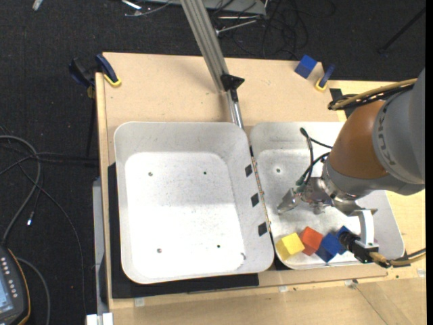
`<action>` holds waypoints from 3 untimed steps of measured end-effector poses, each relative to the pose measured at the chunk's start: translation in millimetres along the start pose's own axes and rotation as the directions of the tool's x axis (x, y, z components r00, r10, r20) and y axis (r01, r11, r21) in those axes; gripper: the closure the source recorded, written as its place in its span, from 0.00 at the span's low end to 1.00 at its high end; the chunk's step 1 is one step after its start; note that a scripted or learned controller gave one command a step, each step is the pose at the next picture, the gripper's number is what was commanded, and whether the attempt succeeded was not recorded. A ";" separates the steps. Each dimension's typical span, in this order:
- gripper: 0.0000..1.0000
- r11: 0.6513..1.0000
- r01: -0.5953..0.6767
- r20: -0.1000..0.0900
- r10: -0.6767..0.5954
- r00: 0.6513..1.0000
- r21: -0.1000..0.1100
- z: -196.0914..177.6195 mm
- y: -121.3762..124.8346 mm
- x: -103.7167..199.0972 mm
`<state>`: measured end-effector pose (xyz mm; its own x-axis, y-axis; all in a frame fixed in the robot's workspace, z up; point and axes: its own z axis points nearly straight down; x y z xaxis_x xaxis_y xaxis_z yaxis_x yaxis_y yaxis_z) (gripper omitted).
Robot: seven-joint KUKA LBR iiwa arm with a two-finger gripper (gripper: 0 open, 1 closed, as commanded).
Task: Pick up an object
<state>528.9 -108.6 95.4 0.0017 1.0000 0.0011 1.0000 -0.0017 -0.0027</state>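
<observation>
Reaching in from the right with the arm (396, 137), orange band (355, 144) bulging over the right bin (274, 156). Gripper (298, 199) down low inside that bin, about mid-floor, pointing toward the divide between the two bins. Open or closed? Not readable from this angle: just a tangle of grey metal and dark cable. Nothing visibly caught in it.

Three blocks bunched at the near edge of the right bin, in a row. Yellow block (289, 245) farthest left, close to the bin's near-left corner. Red block (312, 238) just beside it, touching or nearly so. Blue block (331, 247) next along on the right, pressed against the red one. All three lying nearer the camera than the gripper, close to it but apart from it.

Over in the left bin (176, 202): bare white floor, speckled with dark flecks.

On the bench (169, 87) beyond the bins: a second, small blue cube (306, 65) up near the far right corner, well apart from everything in the bins. Clamp (108, 72) at the far left corner, another clamp (324, 77) just beside the cube. Grey pole (206, 36) slanting down across the bench and ending at the far end of the divide.
</observation>
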 end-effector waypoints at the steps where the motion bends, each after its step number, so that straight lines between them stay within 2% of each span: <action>1: 0.00 1.000 0.006 0.003 -0.006 1.000 -0.010 -1.0 83.8 -7.0; 2: 0.00 1.000 -0.003 0.001 0.003 1.000 0.002 0.1 2.4 -25.1; 3: 0.00 1.000 0.004 0.004 -0.004 1.000 -0.010 -71.1 6.3 -26.5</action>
<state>535.4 -135.2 166.4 -0.0024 1.0000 -0.0025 1.0000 0.0024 0.0078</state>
